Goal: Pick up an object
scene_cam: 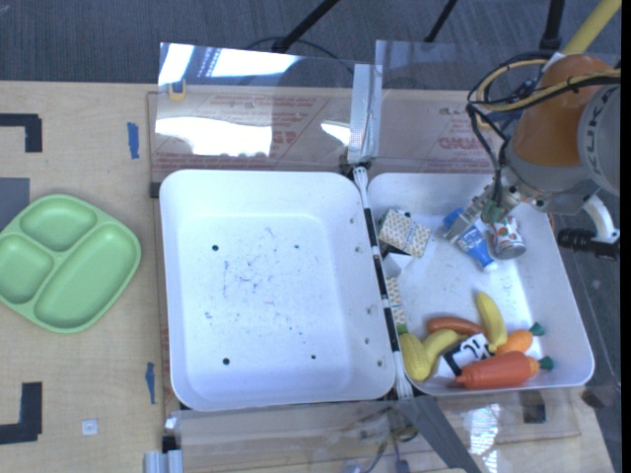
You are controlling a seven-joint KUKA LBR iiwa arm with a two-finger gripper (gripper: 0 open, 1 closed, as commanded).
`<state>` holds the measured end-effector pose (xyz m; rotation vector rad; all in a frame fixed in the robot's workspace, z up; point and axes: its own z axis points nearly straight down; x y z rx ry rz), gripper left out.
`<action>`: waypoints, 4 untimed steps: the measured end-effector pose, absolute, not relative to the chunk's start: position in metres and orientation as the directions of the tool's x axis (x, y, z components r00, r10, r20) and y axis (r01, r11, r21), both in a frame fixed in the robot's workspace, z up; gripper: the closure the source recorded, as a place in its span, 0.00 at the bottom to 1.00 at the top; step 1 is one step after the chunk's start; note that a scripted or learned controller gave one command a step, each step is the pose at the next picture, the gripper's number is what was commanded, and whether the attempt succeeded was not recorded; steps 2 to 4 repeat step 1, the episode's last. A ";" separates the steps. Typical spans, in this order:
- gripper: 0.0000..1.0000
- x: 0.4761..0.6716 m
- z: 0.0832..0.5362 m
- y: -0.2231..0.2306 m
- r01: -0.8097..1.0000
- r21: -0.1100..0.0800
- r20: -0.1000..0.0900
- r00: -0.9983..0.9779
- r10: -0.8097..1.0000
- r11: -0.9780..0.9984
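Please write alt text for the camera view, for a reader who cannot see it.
A grey robot arm with an orange band reaches from the right, its gripper low over a blue item and a small can in the right bin. Toy carrots, bananas and a patterned box share that bin; a green divided plate sits far left.
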<state>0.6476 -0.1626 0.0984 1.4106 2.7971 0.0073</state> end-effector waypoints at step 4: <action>1.00 0.647 0.203 -0.108 0.821 0.004 -0.003 -0.570 0.821 0.570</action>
